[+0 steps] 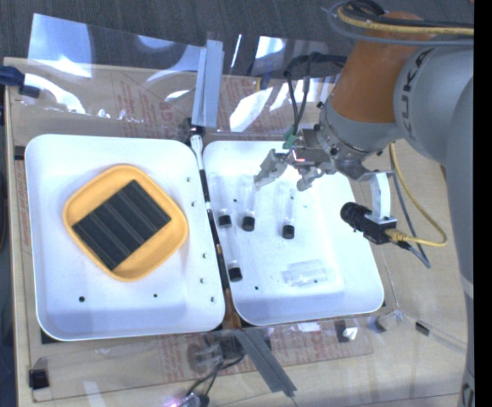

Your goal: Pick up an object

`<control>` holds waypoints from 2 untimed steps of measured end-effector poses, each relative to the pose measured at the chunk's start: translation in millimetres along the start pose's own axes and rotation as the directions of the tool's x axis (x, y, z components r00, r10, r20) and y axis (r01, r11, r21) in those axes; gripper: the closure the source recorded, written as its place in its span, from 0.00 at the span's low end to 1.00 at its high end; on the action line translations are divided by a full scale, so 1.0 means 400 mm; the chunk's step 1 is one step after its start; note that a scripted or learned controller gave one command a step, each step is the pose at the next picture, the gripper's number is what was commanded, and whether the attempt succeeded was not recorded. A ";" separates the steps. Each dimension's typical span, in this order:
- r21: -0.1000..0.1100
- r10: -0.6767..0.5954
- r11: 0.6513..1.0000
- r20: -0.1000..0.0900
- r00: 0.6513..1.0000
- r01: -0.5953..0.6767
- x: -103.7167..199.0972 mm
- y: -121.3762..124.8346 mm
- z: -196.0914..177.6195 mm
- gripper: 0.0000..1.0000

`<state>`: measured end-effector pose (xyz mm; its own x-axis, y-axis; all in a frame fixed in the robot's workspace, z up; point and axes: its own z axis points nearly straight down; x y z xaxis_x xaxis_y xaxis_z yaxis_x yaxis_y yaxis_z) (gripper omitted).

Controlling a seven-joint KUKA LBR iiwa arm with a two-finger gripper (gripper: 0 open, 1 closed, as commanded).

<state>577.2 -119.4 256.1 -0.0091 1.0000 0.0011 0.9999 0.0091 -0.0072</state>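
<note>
Nearest the camera, a clear plastic piece [304,272] lies in the right bin [356,288], small clear black-capped tubes [287,216] beyond it, under the gripper [287,171], seemingly spread open and empty, which could slip off such slick targets.

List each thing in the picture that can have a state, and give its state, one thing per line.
gripper: above the rear of the right bin, fingers apart, nothing between them.
yellow dish with a dark ribbed insert: lying flat in the left bin.
clear tubes with black caps: lying loose in the right bin, caps on.
clear plastic piece: lying flat in the right bin.
</note>
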 end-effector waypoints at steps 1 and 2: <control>-0.002 -0.060 0.998 0.002 0.998 0.060 -0.128 -0.113 0.121 0.00; -0.003 -0.111 0.994 0.001 0.994 0.111 -0.226 -0.240 0.194 0.00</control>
<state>481.5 -210.8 179.2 -0.1197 0.9928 0.0008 0.9928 0.1197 -0.0036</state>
